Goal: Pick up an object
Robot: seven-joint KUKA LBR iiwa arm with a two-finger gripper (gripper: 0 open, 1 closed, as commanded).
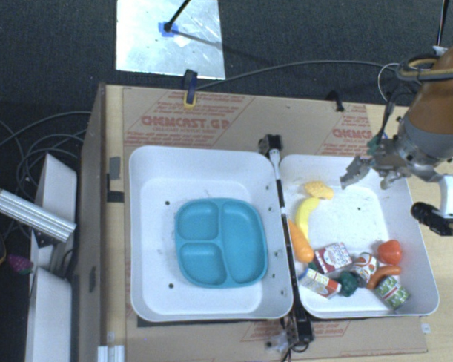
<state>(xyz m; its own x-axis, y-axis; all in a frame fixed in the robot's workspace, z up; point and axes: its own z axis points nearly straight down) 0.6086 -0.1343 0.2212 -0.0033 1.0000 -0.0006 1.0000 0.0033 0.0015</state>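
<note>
**Gripper poised over right bin, nothing yet taken**

Gripper (372, 171): two-finger metal tool on the grey arm with orange band (435, 102), entering from the right and hanging above the far edge of the right-hand shallow white bin (359, 214). Fingers spread apart, nothing between them. Judged to be at the approach stage, set high so a descent can be lined up on a chosen piece.

Nearest candidates: small yellow rounded toy food piece (319, 190), just inboard of the gripper, and curved yellow toy banana (305, 215) beside it. Both lie apart from the main heap with bare floor around them, so either looks like the easier pick.

Further stock, crowded into the near corner of the same bin: orange toy carrot (301, 243) lying along the divider; red-and-white printed carton (334, 257); small red-ended packet (321, 283); dark green lump (349, 283); red toy tomato (389, 251); green-labelled can (392, 292). Pieces touch or overlap here; a grasp in this cluster risks catching two at once.

Left-hand shallow white bin (156, 174): holds one light blue plastic divided tray (221, 241), three compartments, lying flat.

Support: both bins sit side by side on a brown printed cardboard sheet (214, 120) over the bench, joined by a black clip (272, 145) at the far seam.

Surroundings: dark carpeted floor, loose black cables (35, 144), a square metal plate (171, 32) beyond the bench.
</note>
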